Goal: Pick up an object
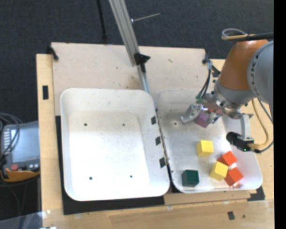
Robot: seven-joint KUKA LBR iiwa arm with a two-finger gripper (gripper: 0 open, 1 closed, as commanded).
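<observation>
My gripper point(198, 115) hangs over the upper part of the right bin point(171, 128), under the orange-banded wrist. A small purple block point(202, 119) sits between its fingers, and the gripper is shut on it. Lower in the same bin lie a yellow cube point(205, 148), a second yellow cube point(219, 170), an orange-red cube point(229, 158), a red cube point(235, 176) and a dark green cube point(190, 177).
The left bin point(69, 128) stands beside the right one, their rims meeting at the middle. A slanted metal rail point(126, 27) rises from behind the bins. Cables point(260, 128) loop at the right bin's right side.
</observation>
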